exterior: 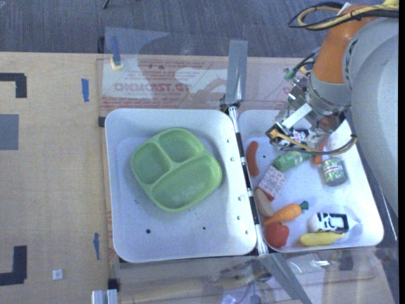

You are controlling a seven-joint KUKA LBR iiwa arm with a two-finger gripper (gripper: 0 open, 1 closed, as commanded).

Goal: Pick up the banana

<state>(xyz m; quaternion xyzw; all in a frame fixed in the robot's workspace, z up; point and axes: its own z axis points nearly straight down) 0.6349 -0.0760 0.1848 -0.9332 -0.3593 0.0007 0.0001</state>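
Note:
The yellow banana point(322, 238) lies at the front right corner of the right bin point(370, 198), just in front of a white and black object point(330, 221). My gripper point(296, 130) hangs over the back part of the same bin, well behind the banana and apart from it. It is above a green item point(289, 161). Nothing from the bin is visibly held in it.
The right bin also holds a carrot point(284, 213), a red tomato-like piece point(276, 234), a red sausage point(253, 158), a red-and-white packet point(273, 182) and a small can point(333, 171). A green divided plate point(177, 168) sits in the left bin point(126, 233).

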